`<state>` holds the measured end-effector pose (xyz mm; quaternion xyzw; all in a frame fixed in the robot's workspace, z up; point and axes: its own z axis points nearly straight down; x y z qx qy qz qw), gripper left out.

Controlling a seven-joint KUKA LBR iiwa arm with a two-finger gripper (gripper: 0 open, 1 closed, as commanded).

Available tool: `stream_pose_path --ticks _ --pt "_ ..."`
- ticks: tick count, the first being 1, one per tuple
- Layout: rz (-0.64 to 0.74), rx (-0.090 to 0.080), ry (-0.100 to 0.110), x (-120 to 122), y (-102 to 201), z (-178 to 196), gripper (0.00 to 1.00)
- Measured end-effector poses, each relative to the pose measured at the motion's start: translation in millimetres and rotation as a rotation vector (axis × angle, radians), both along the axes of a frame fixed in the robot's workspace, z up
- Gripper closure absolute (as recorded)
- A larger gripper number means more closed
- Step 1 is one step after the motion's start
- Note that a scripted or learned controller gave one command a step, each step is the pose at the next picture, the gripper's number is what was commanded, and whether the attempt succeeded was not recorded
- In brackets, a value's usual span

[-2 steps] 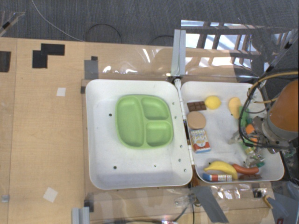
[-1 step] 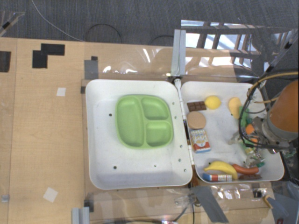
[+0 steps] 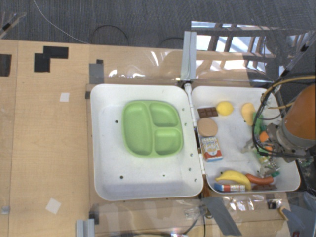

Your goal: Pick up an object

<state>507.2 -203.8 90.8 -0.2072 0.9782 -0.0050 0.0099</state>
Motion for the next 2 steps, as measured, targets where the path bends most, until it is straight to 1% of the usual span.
stream_pose_path --ticks 1,2 --pt "0.011 0.000 -0.004 -1.6 -0.3 0.3 0.00" --pt "0.012 0.001 0.001 -0.2 -0.7 0.0 0.00"
